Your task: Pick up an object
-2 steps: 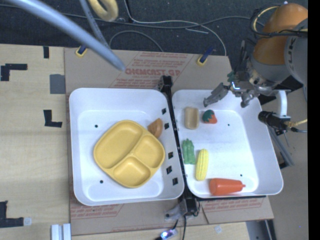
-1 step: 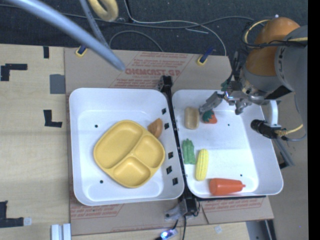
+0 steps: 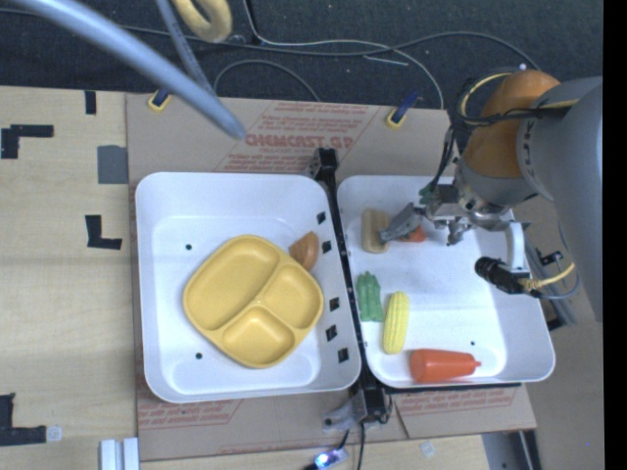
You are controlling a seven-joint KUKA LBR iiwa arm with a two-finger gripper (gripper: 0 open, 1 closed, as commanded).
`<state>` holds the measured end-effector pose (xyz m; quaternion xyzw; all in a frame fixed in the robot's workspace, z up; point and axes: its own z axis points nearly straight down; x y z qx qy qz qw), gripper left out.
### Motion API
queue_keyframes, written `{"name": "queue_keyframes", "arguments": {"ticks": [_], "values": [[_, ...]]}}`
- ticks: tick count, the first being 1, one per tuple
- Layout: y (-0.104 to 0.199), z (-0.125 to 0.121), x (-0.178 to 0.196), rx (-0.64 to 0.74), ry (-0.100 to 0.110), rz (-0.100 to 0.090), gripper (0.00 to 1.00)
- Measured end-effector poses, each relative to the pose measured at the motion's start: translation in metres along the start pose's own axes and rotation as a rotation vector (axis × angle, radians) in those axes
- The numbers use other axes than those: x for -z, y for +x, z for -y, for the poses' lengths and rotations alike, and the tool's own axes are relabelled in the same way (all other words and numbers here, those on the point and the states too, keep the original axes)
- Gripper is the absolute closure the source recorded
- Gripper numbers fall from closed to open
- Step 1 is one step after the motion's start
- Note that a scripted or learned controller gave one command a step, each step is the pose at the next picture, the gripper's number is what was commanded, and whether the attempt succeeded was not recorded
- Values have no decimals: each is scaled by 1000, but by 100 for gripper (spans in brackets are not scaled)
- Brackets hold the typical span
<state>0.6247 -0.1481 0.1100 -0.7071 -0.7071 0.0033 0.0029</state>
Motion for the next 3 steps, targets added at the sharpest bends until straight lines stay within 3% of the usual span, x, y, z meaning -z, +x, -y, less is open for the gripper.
{"name": "queue_keyframes", "arguments": {"ticks": [1, 2, 3], "values": [[1, -2, 14, 2, -6, 1, 100], [-1, -13, 67, 2, -13, 1, 100], [-9, -7, 118, 1, -13, 1, 100]]}}
